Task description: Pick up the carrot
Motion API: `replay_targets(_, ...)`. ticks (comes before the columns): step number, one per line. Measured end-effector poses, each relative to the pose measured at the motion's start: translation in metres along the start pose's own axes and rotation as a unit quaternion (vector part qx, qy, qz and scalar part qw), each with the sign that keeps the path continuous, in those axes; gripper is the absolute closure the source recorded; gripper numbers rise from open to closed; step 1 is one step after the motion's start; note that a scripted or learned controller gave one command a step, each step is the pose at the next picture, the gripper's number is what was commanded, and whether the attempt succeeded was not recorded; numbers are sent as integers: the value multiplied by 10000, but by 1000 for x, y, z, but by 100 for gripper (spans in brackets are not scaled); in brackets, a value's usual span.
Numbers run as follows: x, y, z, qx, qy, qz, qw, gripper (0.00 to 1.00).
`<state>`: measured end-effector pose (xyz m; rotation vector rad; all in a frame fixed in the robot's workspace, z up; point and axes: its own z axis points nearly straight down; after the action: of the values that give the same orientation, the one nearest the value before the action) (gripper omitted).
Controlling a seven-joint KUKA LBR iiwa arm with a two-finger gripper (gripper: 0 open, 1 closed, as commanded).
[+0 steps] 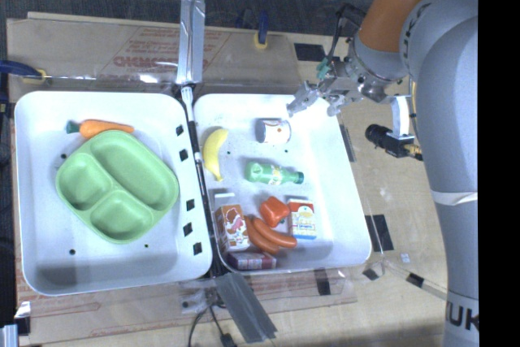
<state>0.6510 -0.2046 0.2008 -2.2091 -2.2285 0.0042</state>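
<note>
The carrot [107,127], orange with a green stem end, lies in the left bin [36,175] at its far side, touching the upper rim of a green divided plate [118,184]. My gripper [315,103] hangs over the far edge of the right bin [345,199], well to the right of the carrot. Its fingers [297,105] are spread apart and open, with nothing between them.
The right bin holds a banana [214,152], a small white cup [274,131], a green bottle [273,173], a red pepper [274,210], a sausage [270,236] and two small cartons [231,227]. A metal divider [191,41] stands between the bins at the back.
</note>
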Motion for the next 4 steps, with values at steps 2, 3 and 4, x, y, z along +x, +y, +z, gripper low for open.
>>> replay_targets(2, -5, 6, -103, -20, -7, 47, 10000, 100)
replay_targets(3, -5, -3, -118, -15, -7, 1004, 9949, 100)
replay_targets(4, 5, 5, -208, -23, -3, 1202, 9927, 100)
